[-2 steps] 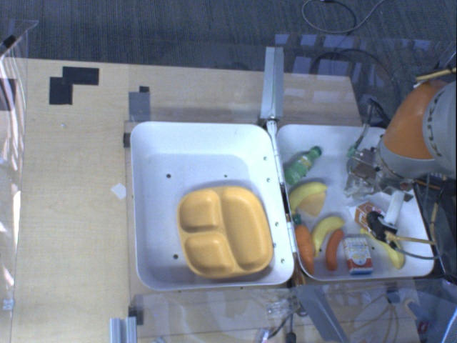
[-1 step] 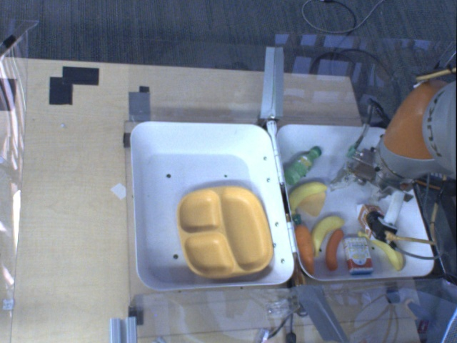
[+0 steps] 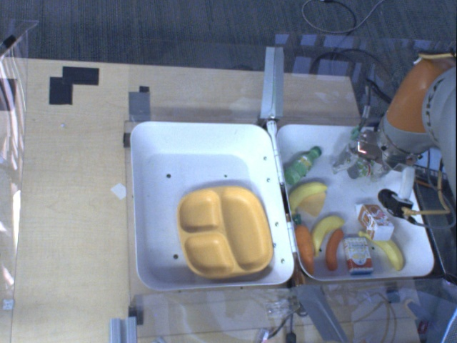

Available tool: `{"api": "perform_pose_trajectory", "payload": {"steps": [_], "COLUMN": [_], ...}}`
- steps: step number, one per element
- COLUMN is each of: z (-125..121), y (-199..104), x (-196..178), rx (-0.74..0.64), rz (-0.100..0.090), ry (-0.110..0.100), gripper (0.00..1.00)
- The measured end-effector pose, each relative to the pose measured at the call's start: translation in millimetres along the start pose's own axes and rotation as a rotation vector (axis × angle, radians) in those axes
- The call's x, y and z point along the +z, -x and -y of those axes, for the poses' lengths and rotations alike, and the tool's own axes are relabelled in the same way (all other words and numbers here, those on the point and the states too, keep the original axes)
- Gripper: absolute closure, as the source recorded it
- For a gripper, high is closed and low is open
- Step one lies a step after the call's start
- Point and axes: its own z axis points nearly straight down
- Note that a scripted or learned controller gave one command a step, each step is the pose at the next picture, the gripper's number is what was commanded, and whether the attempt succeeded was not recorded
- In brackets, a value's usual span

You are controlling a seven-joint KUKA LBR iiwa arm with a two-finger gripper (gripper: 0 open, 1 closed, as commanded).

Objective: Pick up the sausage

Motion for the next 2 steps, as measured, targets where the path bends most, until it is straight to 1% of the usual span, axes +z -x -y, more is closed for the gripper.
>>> {"api": "perform_pose_trajectory", "payload": {"steps": [1,2], "z": [67.6,140.8], "y": [-38.0,-39.6], "x": [14.0,-18.6], "rx": [0.282,0.467], "rz": [-0.003,0.000], "ry": [0.004,-0.005], "gripper": [0.00,0.00]}}
